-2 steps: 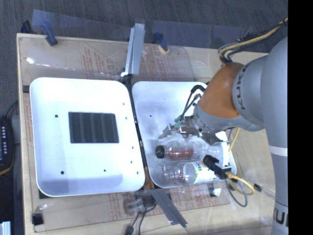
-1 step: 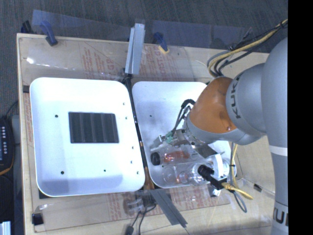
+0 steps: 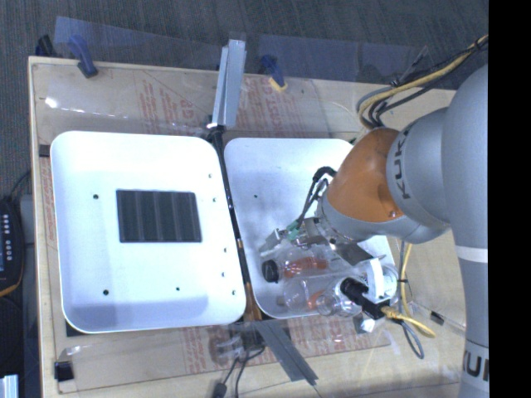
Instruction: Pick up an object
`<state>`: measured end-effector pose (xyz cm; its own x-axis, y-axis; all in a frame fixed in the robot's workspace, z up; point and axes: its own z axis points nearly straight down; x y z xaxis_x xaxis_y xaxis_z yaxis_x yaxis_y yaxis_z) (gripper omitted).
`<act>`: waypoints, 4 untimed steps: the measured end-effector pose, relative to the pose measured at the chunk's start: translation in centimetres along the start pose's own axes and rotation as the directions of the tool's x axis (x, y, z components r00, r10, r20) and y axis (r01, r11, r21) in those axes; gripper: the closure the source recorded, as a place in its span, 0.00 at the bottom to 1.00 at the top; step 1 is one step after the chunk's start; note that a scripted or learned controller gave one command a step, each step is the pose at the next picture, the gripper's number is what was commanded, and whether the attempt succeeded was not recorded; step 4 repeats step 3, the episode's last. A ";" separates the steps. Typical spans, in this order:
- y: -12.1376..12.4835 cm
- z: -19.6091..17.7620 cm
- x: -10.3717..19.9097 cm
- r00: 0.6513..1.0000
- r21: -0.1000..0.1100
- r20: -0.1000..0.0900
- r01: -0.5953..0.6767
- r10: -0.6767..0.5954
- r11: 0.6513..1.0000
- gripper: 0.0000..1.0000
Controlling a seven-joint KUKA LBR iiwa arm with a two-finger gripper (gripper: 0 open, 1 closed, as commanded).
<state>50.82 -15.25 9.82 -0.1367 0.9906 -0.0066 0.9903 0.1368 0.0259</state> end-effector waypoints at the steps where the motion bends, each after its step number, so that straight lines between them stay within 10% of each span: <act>1: -3.0 0.4 -1.7 0.990 0.019 -0.018 0.138 -0.138 0.990 0.00; 2: -3.5 -1.9 -5.1 0.989 0.021 -0.012 0.145 -0.145 0.989 0.00; 4: -3.3 0.5 -1.8 0.973 0.022 -0.013 0.229 -0.228 0.973 0.00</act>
